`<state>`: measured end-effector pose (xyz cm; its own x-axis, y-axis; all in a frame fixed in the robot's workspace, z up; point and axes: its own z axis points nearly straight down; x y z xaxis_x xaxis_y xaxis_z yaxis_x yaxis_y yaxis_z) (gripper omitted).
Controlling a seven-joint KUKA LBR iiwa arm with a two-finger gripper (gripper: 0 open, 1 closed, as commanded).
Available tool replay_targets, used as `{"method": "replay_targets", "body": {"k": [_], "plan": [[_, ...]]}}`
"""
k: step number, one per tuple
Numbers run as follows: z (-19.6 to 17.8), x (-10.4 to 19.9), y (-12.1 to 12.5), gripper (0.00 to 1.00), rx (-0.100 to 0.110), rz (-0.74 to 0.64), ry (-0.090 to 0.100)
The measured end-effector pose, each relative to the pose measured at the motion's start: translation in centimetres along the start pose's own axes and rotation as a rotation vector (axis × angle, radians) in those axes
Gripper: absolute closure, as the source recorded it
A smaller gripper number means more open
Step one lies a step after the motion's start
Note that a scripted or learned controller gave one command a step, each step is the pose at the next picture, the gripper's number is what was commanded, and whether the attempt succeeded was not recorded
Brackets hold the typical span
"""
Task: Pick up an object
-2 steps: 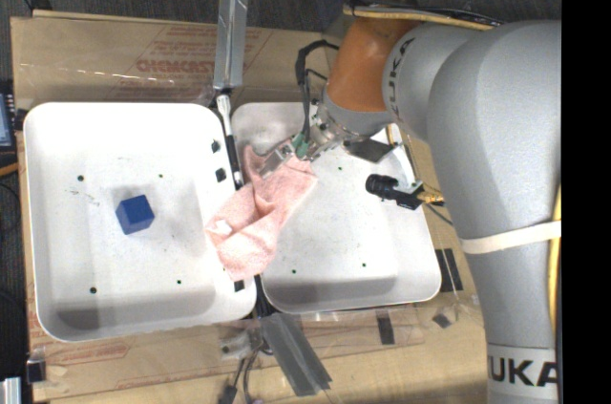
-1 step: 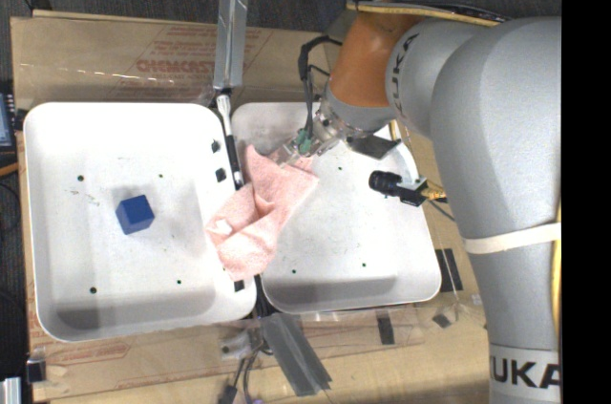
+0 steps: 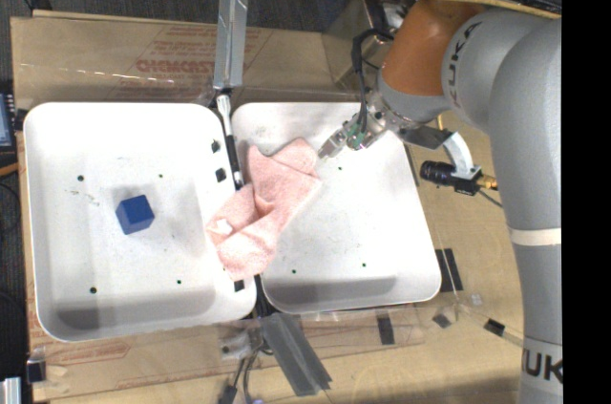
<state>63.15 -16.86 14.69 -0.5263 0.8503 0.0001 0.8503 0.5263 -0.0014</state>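
Your tool point(image 3: 336, 144) hovered just beside the crumpled pink cloth point(image 3: 265, 206) in the right white bin point(image 3: 382, 249); whether it was open, you couldn't tell. You needed to descend onto a raised fold.

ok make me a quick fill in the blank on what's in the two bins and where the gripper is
1. The blue cube lies in the ____ bin.
2. The cloth draped over the edge between the two bins is ____ in colour.
3. The gripper is above the ____ bin, beside the cloth's upper corner.
4. The band above the arm's wrist is ____.

Missing words: left; pink; right; orange
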Motion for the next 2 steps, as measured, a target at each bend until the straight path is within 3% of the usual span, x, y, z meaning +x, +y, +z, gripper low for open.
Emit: {"method": "replay_targets", "body": {"k": [1,2], "plan": [[0.0,0.0,0.0,0.0,0.0,0.0,0.0],[5.6,7.5,-1.9,0.0,0.001,-0.115,0.002]]}}
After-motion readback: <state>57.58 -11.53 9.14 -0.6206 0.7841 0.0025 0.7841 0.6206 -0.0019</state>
